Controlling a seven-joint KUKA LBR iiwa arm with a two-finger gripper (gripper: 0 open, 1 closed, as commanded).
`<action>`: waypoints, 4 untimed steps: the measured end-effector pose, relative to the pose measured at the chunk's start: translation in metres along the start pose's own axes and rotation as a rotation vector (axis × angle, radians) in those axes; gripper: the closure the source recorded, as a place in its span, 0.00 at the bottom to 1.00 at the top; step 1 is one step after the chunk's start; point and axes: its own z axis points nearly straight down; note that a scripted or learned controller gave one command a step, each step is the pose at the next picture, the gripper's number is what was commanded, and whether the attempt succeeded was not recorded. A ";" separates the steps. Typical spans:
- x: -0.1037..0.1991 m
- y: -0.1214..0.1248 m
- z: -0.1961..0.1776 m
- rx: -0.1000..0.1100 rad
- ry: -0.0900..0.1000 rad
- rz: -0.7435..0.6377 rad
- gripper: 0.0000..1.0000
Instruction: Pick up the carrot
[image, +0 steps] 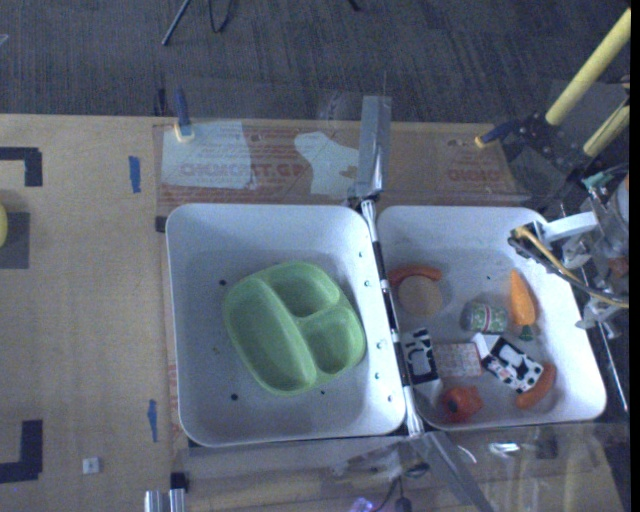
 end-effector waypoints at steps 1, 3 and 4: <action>-0.005 -0.009 0.140 0.000 0.000 -0.180 0.00; -0.039 -0.023 0.139 0.000 0.003 0.001 1.00; -0.008 -0.058 0.138 -0.004 0.003 -0.224 1.00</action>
